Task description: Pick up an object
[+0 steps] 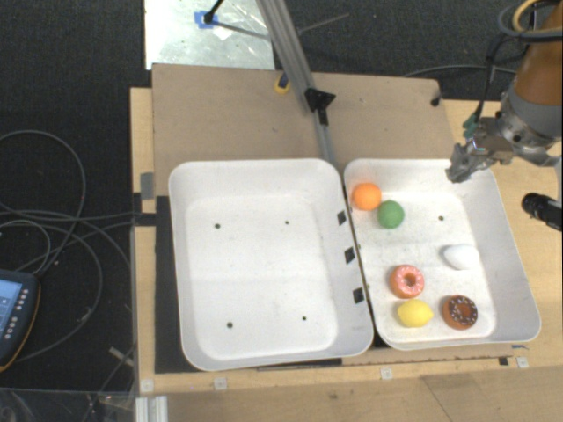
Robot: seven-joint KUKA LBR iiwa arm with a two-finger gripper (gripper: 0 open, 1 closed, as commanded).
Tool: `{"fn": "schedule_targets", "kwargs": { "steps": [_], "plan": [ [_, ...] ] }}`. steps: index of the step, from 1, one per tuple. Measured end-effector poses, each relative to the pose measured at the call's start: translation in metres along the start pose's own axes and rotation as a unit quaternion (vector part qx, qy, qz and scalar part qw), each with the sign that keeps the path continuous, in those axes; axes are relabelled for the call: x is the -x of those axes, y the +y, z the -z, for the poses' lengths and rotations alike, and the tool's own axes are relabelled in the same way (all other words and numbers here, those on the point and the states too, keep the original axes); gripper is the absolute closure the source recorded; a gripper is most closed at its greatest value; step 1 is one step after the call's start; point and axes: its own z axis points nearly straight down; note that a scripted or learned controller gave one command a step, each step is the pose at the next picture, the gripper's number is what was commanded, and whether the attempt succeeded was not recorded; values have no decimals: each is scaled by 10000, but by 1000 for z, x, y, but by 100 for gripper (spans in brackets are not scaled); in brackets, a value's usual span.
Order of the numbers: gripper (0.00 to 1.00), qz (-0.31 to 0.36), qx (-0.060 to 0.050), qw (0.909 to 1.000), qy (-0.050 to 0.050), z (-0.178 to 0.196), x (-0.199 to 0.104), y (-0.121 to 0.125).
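Where the right bin's [506, 236] far rim runs, arm reaching down, fingers [461, 170] hovering, grip state unclear

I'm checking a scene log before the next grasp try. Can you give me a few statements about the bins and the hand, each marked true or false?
1. The orange ball touches the green ball. True.
2. The pink-frosted doughnut lies in the left bin. False: it lies in the right bin.
3. The hand is at the right bin's far edge, away from the objects. True.
4. The chocolate doughnut sits beside the lemon. True.
5. The white object is between the two balls. False: it lies apart, nearer the right wall.
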Motion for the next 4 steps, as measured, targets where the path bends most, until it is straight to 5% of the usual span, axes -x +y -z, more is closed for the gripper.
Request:
{"fn": "schedule_targets", "kwargs": {
  "steps": [4],
  "plan": [
    [100, 28, -10, 10000, 17, -11, -207, 54]
  ]
}}
